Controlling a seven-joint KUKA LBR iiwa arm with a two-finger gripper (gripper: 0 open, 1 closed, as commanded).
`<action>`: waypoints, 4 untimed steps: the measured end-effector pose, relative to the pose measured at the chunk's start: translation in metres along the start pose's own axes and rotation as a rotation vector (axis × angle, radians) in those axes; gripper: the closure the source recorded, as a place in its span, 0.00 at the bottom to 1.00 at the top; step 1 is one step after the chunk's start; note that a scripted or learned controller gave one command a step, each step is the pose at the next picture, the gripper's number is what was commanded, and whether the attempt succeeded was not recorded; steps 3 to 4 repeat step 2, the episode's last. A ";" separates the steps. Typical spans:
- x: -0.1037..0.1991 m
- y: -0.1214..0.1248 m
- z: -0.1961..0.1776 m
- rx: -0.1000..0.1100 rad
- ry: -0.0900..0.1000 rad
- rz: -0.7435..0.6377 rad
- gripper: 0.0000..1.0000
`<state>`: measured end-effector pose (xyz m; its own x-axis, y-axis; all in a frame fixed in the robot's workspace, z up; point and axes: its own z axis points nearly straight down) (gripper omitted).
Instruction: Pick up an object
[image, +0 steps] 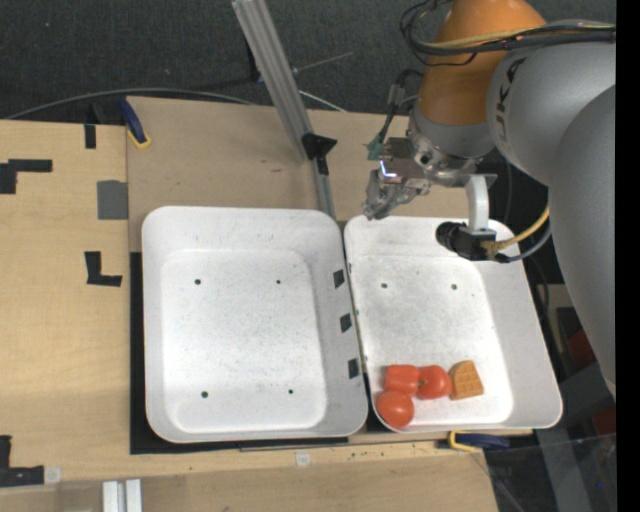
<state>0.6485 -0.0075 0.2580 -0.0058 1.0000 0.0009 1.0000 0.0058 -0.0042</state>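
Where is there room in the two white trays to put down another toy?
The left bin is bare white floor from wall to wall. In the right bin, the middle and far part are bare, up to the gripper above its far left corner. The near edge is crowded: three red pieces and an orange block huddle there.

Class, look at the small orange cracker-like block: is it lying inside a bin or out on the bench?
Inside. The orange block lies on the right bin floor, near its front edge, beside the red pieces.

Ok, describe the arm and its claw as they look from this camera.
The arm is bulky, smooth grey, with a rounded orange band above the wrist. Thin dark cables loop around that band. The claw is small, metallic grey, with two slim fingers.
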 end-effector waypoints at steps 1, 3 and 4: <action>0.051 -0.002 0.017 0.000 0.000 0.000 1.00; 0.106 -0.019 0.028 0.000 0.000 -0.001 1.00; 0.106 -0.019 0.028 0.000 0.000 -0.001 1.00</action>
